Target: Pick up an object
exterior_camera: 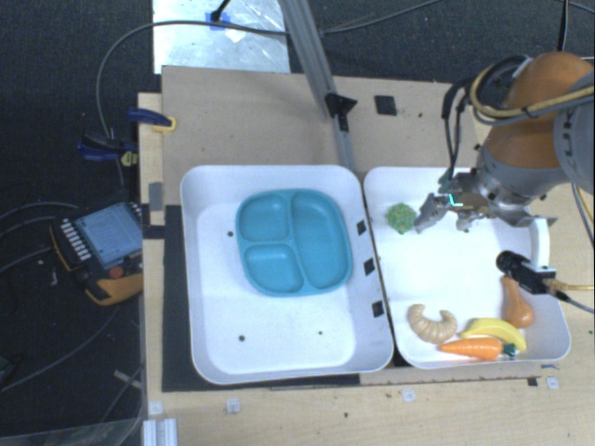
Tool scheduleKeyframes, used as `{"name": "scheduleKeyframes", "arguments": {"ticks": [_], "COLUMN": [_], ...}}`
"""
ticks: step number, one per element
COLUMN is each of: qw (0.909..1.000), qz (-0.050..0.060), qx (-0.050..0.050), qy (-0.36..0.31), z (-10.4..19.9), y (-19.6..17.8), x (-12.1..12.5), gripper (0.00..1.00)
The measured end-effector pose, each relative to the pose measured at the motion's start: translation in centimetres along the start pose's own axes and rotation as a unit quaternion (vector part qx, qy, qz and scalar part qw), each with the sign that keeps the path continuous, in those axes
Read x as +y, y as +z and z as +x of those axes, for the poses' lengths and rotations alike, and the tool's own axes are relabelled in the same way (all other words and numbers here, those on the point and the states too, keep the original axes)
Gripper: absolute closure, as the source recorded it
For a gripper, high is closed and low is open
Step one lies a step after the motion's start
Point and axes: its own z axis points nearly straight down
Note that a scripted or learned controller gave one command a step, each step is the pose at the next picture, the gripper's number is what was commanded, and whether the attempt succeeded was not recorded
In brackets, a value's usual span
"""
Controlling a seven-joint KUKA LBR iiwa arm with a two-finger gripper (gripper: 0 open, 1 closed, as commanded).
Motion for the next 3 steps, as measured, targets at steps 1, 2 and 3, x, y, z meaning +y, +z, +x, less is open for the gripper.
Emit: {"name": "scheduleKeyframes", "arguments": {"ticks": [1, 2, 3], "qw": [1.0000, 1.0000, 1.0000], "qz": [-0.001, 0.002, -0.001], "qx": [0.000, 0.000, 0.000], "qy": [0.000, 0.001, 0.002], "z": [0.0, 0.5, 0.5], "y": [-0.1, 6.1, 11.1], "x": [0.0, 0.0, 0.1], "gripper": [0.00, 0.00, 0.00]}}
